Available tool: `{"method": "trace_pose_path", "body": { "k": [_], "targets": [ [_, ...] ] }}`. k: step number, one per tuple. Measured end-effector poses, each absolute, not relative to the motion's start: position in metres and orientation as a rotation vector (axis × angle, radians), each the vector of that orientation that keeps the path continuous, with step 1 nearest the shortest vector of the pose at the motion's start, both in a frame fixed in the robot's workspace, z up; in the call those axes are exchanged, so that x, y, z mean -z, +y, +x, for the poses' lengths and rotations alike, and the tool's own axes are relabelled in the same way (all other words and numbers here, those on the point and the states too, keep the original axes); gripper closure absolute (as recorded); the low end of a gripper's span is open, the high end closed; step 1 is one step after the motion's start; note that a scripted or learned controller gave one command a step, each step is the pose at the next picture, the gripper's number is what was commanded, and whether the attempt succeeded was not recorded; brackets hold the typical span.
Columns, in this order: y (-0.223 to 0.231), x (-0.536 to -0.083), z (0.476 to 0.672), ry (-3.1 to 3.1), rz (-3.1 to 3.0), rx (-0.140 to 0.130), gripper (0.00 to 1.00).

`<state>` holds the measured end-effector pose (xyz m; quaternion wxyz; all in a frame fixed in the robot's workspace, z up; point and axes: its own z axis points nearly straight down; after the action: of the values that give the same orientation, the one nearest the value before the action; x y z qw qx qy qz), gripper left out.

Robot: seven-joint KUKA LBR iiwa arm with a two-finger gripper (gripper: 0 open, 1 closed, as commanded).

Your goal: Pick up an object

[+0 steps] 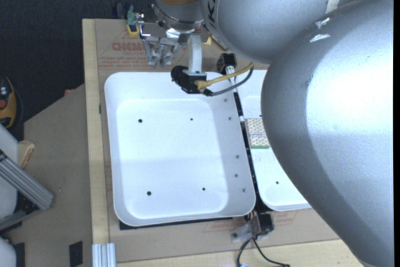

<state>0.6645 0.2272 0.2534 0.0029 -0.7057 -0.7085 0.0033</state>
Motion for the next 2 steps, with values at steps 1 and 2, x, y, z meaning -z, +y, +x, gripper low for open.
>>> {"method": "trace_pose_path", "body": {
  "k": [1, 2],
  "targets": [
    [0.181, -0.282, 0.666, -2.218, -2.227, 0.001, 1.00],
    [0.086, -0.362, 0.664, -2.218, -2.239, 0.009, 1.00]
  ]
}}
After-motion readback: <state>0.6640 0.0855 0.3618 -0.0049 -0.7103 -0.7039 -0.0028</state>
